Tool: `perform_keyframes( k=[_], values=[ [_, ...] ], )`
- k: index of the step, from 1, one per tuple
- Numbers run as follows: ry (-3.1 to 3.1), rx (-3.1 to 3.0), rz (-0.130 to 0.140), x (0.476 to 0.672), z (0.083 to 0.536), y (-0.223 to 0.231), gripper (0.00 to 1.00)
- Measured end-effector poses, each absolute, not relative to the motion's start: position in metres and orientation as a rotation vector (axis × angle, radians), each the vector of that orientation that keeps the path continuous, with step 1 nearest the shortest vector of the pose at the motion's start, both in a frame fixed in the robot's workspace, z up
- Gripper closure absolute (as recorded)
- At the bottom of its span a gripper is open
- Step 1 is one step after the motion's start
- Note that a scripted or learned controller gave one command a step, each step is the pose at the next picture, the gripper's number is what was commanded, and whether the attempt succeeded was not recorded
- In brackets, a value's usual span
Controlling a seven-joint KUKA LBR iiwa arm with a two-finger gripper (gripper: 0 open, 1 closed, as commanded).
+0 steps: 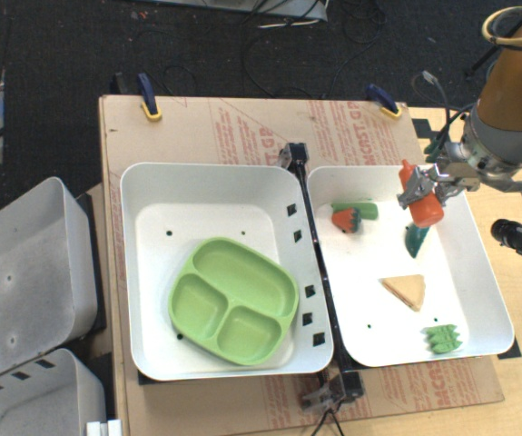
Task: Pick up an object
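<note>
On the cardboard-topped bench (pixel 242 125), the gripper (pixel 421 209) hangs at the right bin's (pixel 478 271) two o'clock, apparently clamped on a carrot-like toy (pixel 420 218) lifted clear.

The arm (pixel 512 71) is a thick rounded column, its upper part orange-brown with a pale ring at the top edge; below it sits a grey metal wrist (pixel 498 148); thin dark cables (pixel 451 125) loop beside it; the pincer (pixel 421 192) has orange-red parts on a small grey mount.
</note>
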State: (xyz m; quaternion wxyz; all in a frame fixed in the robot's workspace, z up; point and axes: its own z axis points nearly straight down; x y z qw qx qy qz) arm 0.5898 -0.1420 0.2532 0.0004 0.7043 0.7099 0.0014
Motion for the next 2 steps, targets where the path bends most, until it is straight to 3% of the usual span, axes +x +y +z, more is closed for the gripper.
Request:
perform_keyframes(
  k=[2],
  values=[
    [2.231,2.212,0.003,0.598,0.26,-0.025,1.0]
  ],
)
